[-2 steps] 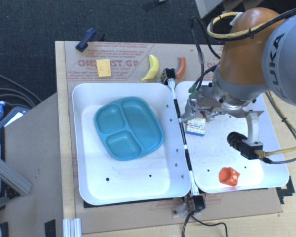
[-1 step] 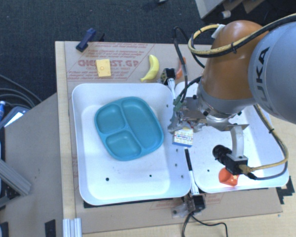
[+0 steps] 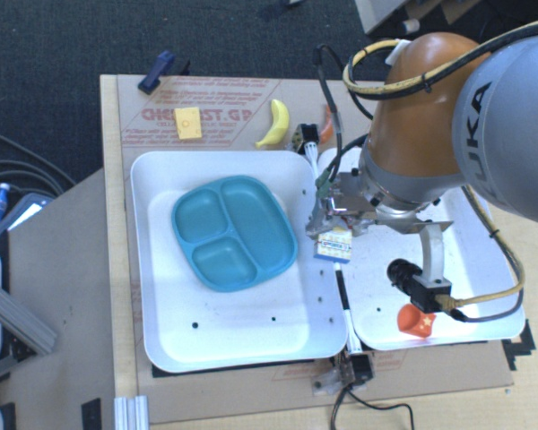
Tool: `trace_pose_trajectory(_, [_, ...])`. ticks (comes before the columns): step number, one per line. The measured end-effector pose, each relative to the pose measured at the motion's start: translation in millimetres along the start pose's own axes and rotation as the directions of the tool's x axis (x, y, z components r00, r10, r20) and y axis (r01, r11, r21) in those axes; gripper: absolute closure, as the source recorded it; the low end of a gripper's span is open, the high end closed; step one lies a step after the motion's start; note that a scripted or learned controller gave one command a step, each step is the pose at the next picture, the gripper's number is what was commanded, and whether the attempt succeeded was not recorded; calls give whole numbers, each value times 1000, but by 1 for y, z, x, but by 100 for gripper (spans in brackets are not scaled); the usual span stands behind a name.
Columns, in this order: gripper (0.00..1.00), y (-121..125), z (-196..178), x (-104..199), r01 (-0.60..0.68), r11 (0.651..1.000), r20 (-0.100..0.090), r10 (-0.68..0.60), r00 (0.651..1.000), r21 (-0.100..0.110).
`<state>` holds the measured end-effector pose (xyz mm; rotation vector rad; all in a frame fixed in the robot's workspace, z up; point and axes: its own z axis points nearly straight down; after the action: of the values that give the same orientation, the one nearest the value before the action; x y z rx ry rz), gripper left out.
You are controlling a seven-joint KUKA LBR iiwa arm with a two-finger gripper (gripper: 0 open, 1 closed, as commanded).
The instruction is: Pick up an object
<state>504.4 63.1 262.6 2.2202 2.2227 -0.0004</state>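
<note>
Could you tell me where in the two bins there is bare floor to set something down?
Left bin: a bare strip along its near edge, below the blue divided plate, and a narrower one along its left wall. Right bin: bare floor between the centre divider and the orange object. It is crowded under the arm, around the claw.

1. The divided plate [image 3: 234, 232] is plain turquoise blue.
2. Both bins, left [image 3: 161, 267] and right [image 3: 484, 267], are white, the left one marked with small dark dots.
3. The banana [image 3: 274, 124] is yellow.
4. The arm [image 3: 448, 124] is grey with an orange band.
5. A small object [image 3: 416, 321] in the right bin is bright orange.
6. The surface [image 3: 206, 110] is pale tan board with red printed lettering.
7. The floor [image 3: 72, 34] is dark.
</note>
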Motion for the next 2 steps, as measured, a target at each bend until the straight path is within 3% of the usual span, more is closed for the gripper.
trace_pose_trajectory(1, [100, 38, 9, -38, -2, 1000, 1, 2, 1000, -1])
trace_pose_trajectory(2, [100, -20, -4, 25, -1, 1000, -1, 1, 1000, 4])
